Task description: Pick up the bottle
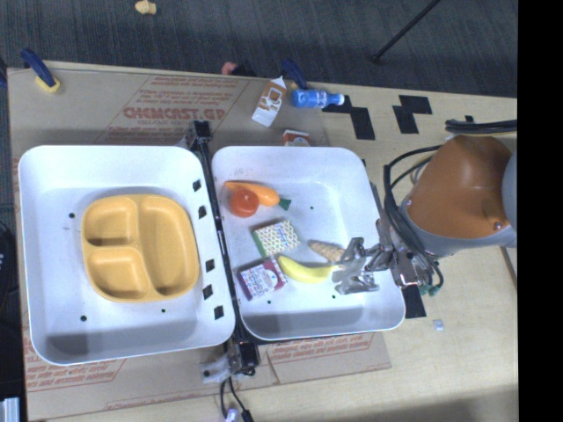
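Camera view, looking down at a slant: the blue bottle (315, 99) lies on its side on the cardboard-covered bench (158, 104), outside both bins, at about twelve o'clock from the right bin (369, 323). The gripper (354, 267) is low in that bin's four o'clock corner, well apart from the bottle; whether it is spread or closed I cannot tell. Just at its nine o'clock lies a banana (304, 271), with a pale cone-like piece (325, 251) above it. Further in are two small printed packets (275, 236) (260, 280), and an orange carrot and tomato toy (251, 197). The left bin (35, 236) holds a yellow divided tray (139, 245).
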You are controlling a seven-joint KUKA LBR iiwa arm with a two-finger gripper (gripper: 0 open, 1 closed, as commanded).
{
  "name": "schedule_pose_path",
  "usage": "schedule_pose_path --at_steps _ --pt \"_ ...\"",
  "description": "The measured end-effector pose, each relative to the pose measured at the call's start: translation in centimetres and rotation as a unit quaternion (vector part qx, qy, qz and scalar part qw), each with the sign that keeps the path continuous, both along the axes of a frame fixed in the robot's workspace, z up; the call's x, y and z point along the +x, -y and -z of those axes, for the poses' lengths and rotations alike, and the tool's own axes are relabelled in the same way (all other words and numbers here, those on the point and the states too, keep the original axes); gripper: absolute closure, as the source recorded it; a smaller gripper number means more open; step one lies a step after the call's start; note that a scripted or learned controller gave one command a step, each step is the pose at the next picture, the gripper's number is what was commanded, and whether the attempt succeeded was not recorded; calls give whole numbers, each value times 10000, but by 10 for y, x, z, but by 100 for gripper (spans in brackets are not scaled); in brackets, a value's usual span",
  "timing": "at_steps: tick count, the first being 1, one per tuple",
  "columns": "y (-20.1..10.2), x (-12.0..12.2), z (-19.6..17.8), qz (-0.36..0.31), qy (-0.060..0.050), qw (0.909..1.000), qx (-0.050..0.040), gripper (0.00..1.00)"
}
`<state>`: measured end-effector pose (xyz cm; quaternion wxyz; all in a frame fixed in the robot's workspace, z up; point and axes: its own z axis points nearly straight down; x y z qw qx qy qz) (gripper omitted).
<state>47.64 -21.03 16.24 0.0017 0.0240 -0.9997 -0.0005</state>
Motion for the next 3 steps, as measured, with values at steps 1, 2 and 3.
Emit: schedule_pose_path --at_steps 1,2,3 --pt "1 6 -82 1387 25 9903 -15 100" --pt "1 0 -70 2343 9 9722 -12 100" --pt "1 0 -38 3936 -5 9193 -14 100"
